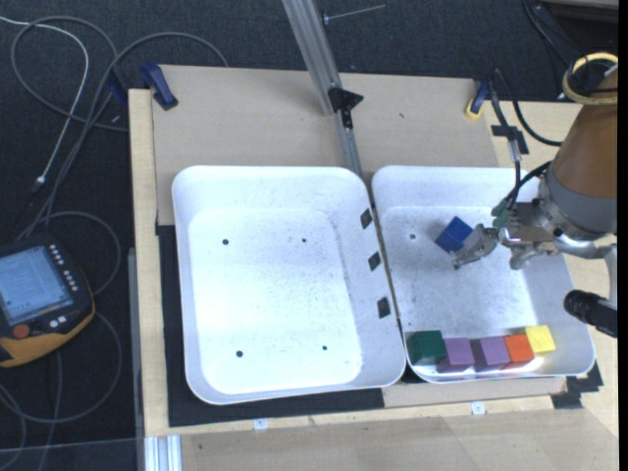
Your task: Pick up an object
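A blue cube is seen in the right bin, in its upper middle part, tilted so that one corner points up. It appears to be raised a little above the bin floor, though this cannot be settled from the slanted view. Just to its right the gripper is found, its dark fingers reaching toward the cube's lower right edge; whether the cube is actually clasped between them cannot be told, since the fingertips are small and blurred against the speckled floor.

The arm (grey, with an orange band above the wrist) is extended in from the right over the bin's right wall.

Along the near edge of the same bin a row of blocks is laid, touching side by side: a green block, a purple block, a second purple block, an orange block and a yellow block. They are well apart from the blue cube.

The left bin is set just beside the right one, the two rims touching, with black clips along the join. Both are borne on a bench, from whose far edge a metal post rises. On the dark floor to the left a handheld pendant with a screen is laid among cables.
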Robot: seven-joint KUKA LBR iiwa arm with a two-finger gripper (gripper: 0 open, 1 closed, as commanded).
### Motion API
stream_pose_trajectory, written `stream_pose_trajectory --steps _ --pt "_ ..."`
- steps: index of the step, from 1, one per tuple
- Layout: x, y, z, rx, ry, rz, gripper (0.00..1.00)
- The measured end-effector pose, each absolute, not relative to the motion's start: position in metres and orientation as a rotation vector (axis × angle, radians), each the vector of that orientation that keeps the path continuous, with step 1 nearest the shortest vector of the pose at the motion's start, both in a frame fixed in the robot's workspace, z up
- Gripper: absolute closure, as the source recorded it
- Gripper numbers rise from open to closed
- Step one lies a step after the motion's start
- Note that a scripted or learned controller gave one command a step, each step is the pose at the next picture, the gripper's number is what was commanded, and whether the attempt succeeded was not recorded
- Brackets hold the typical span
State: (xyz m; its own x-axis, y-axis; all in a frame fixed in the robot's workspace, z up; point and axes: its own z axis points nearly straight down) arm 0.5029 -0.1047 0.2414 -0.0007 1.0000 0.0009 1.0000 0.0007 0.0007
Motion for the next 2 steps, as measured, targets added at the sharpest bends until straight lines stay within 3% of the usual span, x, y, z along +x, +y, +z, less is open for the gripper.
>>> stream_pose_trajectory --steps 1,2 --pt "0.481 -0.099 0.304 -2.223 -2.228 -0.008 0.00" --pt "0.519 -0.092 0.317 -2.221 -2.228 -0.005 0.00"
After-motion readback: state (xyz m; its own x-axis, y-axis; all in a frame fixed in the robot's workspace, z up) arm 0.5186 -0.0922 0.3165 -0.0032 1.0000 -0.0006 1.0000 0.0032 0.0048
